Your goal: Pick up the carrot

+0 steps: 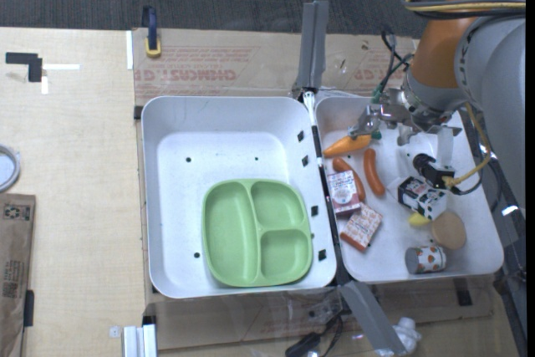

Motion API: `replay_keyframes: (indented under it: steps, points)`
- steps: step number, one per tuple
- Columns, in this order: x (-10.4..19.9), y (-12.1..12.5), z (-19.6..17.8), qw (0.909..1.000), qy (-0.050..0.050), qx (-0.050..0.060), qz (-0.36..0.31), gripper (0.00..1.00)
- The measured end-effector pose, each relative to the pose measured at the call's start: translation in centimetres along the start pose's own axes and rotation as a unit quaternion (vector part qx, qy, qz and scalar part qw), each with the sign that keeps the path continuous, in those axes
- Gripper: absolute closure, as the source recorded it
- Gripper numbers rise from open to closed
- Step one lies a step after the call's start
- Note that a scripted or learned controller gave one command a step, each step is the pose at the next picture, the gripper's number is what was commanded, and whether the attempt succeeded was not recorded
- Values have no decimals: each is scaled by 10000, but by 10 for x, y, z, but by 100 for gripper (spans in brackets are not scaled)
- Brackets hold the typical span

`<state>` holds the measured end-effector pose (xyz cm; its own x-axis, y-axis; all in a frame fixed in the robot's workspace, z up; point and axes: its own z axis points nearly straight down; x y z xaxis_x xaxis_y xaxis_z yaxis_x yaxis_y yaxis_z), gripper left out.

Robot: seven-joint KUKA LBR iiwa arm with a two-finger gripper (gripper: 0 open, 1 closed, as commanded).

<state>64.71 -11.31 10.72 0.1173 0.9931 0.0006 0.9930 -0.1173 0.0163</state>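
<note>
Leftward, the green divided plate [255, 232] sits in its own bin [159, 180], no concern of mine. Next, in the right bin [481, 259], the carrot [346, 145] lies against the left wall, pointing left, its green top near my hand [374, 119]. Whether my hand is open or closed I cannot tell. I judge the carrot light, stiff and smooth, best pinched across its thick middle. Sausages [373, 172] crowd just below.
</note>
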Motion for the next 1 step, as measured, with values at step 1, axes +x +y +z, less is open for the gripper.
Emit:
replay_keyframes:
  steps: [1]
  points:
    - [21,10,14,9995,-10,67,-292,0]
